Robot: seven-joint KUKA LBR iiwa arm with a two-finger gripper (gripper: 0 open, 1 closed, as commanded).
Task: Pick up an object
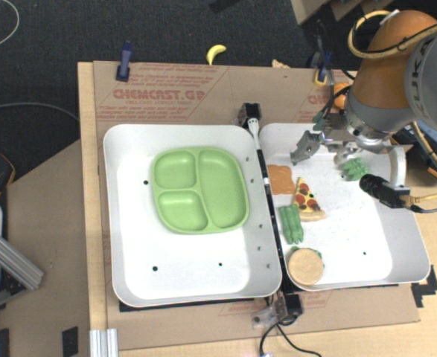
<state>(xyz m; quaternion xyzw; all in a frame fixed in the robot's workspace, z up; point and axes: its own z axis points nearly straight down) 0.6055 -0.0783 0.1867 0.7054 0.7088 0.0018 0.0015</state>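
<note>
Right bin (397, 266) | pincer (328, 149) spread open, gripping nothing | broccoli (353, 169) just beside its fingers

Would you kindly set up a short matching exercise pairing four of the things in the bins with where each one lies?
Things:
1. green divided plate
2. pizza slice
3. round tan piece
4. small green piece

Places:
A. by the near edge of the right bin
B. at the middle of the left bin
C. in the right bin beside the gripper
D. in the right bin, just right of the brown slice

Pairs: 1-B, 2-D, 3-A, 4-C
</note>
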